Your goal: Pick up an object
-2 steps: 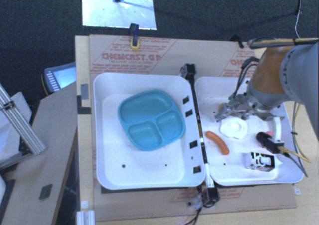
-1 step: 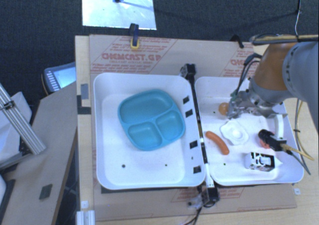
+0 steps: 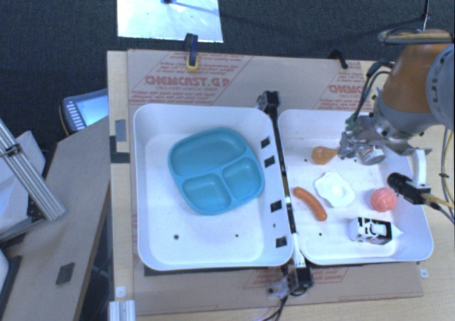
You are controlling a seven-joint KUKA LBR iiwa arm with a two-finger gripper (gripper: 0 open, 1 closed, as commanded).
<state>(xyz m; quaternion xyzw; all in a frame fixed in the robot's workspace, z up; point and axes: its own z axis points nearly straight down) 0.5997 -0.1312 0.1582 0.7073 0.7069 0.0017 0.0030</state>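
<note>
The right bin point(image 3: 412, 241) holds several toy foods: an orange drumstick-shaped piece point(image 3: 323, 154), a fried egg point(image 3: 334, 189), a red-orange sausage point(image 3: 311, 202), a pink ball point(image 3: 383, 199) and a black-and-white carton point(image 3: 373, 229). My gripper point(image 3: 352, 146) hangs low over the back of this bin, just right of the orange piece and above the egg. Nothing shows between its fingers. The grey arm with its orange band comes in from the right.
A blue divided plate point(image 3: 215, 169) lies in the middle of the left bin point(image 3: 153, 241). A black divider point(image 3: 279, 170) with clips runs between the two bins. Both bins rest on a cardboard sheet point(image 3: 213, 78).
</note>
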